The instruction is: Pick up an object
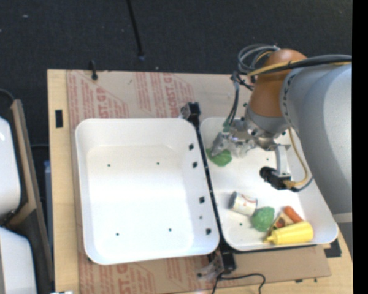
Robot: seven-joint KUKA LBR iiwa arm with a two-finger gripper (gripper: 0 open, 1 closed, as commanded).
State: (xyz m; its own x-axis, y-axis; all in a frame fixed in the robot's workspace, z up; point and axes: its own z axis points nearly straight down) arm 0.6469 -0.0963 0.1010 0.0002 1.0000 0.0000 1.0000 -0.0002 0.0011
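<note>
My gripper reaches down into the right bin near its far left corner. Directly under its tip lies a small green object, touching or just below the fingers. Toward the near side of the same bin lie a white cylinder with a red band, a green lumpy object, an orange carrot-like piece and a yellow bottle-shaped object. A black part with a cable hangs from the wrist over the bin's middle.
The left bin sits beside the right one, divided by a black clamp rail. The grey arm covers the right bin's far right side. Cardboard lies under both bins.
</note>
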